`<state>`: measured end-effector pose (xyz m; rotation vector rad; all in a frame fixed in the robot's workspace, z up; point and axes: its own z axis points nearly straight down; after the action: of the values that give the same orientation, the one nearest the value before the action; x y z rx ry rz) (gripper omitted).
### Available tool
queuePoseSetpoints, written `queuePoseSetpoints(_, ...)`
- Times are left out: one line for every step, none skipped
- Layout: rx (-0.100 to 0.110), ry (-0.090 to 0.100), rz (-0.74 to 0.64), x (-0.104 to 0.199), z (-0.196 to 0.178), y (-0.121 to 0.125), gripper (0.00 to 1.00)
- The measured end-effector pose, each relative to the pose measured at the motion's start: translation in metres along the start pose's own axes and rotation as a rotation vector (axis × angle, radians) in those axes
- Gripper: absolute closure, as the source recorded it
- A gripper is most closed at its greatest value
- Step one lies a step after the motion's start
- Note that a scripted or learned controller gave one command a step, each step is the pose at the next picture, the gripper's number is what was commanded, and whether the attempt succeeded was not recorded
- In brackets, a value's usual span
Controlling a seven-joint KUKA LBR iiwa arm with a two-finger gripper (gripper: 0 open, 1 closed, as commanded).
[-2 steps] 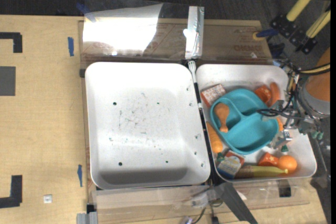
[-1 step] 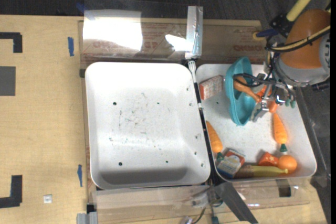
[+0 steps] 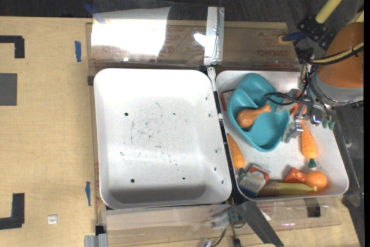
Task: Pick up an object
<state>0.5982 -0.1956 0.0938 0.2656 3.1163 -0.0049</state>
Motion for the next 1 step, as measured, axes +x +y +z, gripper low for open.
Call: queuePoseSetpoints(0.001,-0.005,-0.057,0.0524,0.0006,-0.0390,0.00)
